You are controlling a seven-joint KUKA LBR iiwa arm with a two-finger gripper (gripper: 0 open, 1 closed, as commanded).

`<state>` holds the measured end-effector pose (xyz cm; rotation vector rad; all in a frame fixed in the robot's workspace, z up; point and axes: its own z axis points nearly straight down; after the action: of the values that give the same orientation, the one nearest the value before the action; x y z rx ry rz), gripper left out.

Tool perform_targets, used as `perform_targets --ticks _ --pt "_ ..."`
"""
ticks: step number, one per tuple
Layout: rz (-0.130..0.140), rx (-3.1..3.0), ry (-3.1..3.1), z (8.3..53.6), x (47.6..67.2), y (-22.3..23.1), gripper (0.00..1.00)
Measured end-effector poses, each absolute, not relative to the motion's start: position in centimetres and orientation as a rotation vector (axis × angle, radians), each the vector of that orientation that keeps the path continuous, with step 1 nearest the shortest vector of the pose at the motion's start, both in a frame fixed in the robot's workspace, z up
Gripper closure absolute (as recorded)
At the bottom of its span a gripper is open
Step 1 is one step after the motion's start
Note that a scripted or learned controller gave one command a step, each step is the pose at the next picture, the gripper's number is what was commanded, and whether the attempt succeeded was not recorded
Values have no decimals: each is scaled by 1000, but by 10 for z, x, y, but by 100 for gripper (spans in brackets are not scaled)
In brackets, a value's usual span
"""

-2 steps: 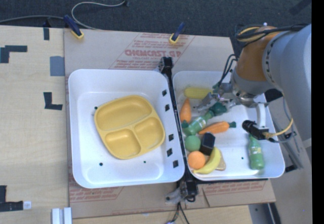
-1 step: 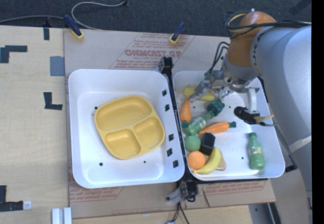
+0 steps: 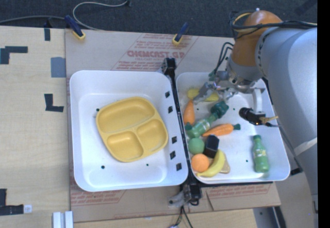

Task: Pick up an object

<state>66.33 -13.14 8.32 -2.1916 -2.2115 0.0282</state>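
Note:
The right bin point(image 3: 273, 170) holds several toy foods. My gripper point(image 3: 215, 89) hangs over its far left part, just above a yellow piece point(image 3: 212, 98) and a teal piece point(image 3: 220, 108). A pale yellow lemon point(image 3: 193, 93) lies to its left, with an orange piece point(image 3: 189, 112) below that. Nearer the front are a carrot point(image 3: 221, 130), a green bottle lying flat point(image 3: 198, 128), a green ball point(image 3: 196, 145), a black block point(image 3: 211, 144), an orange point(image 3: 200, 162) and a banana point(image 3: 217, 165). Another green bottle point(image 3: 260, 153) lies at the right.
The left bin point(image 3: 82, 160) holds a yellow divided plate point(image 3: 131, 128). A black divider point(image 3: 174, 113) runs between the bins. The grey arm point(image 3: 289, 82) covers the right bin's far right corner. Clamps point(image 3: 180, 36) and a cable point(image 3: 98, 7) lie beyond the bins.

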Motion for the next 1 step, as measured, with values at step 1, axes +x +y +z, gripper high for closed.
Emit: perform_targets --ticks 1 --pt "29 -2193 -2212 83 663 -131 0"
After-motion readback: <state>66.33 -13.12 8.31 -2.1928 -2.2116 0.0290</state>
